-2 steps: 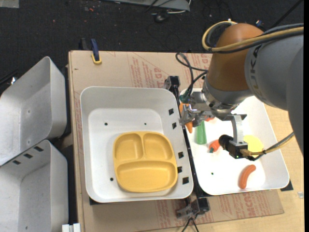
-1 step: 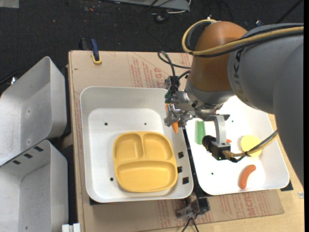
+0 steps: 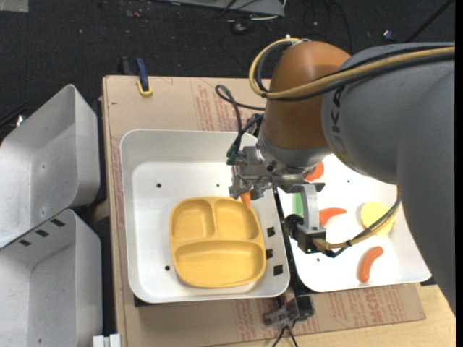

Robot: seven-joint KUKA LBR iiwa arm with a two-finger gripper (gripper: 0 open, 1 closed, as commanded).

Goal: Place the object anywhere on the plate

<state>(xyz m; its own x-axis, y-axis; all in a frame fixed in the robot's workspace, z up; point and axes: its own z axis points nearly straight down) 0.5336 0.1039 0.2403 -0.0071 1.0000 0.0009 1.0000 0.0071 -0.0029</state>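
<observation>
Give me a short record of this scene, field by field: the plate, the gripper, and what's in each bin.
plate: yellow divided plate, in left bin
gripper: gripper at the plate's far right rim
at gripper tip: small orange piece; grasp unclear
right bin: green item, yellow item, orange wedge, orange curved piece

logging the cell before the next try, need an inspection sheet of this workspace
surface: left bin and right bin, white, on a brown board
job's things: yellow plate in the left bin, nothing on it; small orange piece just below the pincer by the plate's far rim
clutter: red-orange pieces, yellow item, green item in the right bin
pincer: above the plate's far rim; hold on the small orange piece cannot be told
cables: yellow cable along the arm; black cable looped behind it
surroundings: white tubs at left, dark floor
</observation>
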